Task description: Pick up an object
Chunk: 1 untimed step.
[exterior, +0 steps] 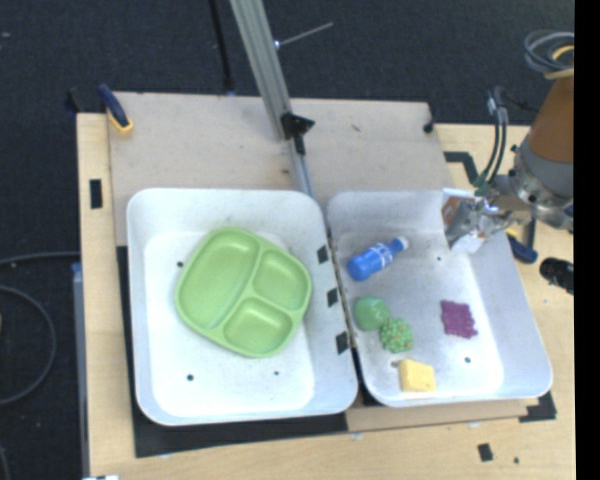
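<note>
The right bin (500, 368) holds a blue bottle (376, 258) lying on its side, a green lump (371, 313), a green speckled ball (397, 335), a yellow block (416, 376) and a purple clump (458, 319). My gripper (468, 225) hangs over the bin's upper right corner, well apart from all of these, with the purple clump nearest below it. Nothing shows between its fingers.
The left bin (160, 388) carries a green divided plate (244, 290). A metal pole (262, 53) slants up from the back of the bench. The arm's orange band (555, 118) and cables sit at the right.
</note>
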Tool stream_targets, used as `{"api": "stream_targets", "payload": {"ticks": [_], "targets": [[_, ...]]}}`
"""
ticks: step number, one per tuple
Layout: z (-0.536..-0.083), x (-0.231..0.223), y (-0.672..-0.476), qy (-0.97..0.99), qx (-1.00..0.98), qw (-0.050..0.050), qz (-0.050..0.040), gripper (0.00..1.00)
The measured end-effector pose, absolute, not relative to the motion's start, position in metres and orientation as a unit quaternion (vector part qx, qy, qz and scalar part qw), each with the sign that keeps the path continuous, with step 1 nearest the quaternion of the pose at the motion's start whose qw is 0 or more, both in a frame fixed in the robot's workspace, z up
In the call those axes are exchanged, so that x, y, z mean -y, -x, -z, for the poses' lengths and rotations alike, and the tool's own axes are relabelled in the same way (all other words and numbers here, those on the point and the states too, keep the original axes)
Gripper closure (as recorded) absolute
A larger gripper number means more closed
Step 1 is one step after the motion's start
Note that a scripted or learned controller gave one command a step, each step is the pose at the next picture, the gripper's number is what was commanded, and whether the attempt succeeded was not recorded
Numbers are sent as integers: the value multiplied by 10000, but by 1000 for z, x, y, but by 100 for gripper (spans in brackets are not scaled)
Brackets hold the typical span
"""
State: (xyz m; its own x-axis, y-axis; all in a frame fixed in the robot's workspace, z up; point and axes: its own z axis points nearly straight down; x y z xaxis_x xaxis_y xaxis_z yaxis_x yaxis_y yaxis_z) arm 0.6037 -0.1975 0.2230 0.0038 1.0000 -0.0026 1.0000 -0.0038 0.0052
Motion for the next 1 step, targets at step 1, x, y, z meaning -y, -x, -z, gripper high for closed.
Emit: {"api": "stream_targets", "payload": {"ticks": [1], "targets": [[-240, 199, -604, -7072, -7070, 13, -6, 100]]}}
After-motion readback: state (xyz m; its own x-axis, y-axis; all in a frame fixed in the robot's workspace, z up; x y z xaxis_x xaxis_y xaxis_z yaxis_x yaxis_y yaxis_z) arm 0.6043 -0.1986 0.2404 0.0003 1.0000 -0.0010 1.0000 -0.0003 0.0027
